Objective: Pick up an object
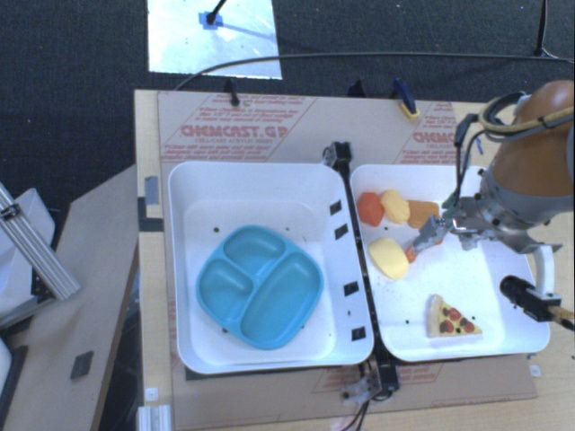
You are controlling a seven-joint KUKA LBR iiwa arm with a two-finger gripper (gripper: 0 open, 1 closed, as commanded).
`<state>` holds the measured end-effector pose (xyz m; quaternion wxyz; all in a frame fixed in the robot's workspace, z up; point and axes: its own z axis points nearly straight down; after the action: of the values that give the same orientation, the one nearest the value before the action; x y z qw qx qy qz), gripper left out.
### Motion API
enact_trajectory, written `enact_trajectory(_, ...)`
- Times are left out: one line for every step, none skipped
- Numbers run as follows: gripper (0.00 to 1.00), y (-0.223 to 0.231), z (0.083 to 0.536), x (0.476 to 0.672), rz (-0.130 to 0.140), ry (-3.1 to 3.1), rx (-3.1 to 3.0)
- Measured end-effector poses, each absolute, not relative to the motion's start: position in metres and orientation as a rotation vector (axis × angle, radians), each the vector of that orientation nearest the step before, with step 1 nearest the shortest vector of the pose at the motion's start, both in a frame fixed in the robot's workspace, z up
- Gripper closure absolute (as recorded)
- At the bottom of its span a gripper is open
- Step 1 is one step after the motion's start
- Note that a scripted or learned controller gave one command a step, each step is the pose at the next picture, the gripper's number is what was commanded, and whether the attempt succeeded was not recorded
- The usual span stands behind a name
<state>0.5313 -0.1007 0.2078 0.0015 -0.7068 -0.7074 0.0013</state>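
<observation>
In the right bin [503, 339] lie several toy foods. A red tomato-like piece [370, 208], a yellow piece [394, 206] and an orange piece [422, 211] sit in a row near the back left. A pale yellow rounded piece [388, 258] lies in front of them. A pizza slice [451, 318] rests near the front. My gripper [419, 243] reaches in from the right and hangs low, its tip just right of the pale yellow piece and in front of the orange piece. Nothing shows in its grasp.
The left bin [207, 214] holds a blue divided plate [260, 285]. A dark divider strip [352, 241] runs between the two bins. The arm's grey and orange body [539, 160] overhangs the right bin's back right corner.
</observation>
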Motion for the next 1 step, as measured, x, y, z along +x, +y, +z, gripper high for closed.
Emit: enact_trajectory(0.0, -0.1006, 0.1658, 0.5322, 0.002, -2.221, -2.218)
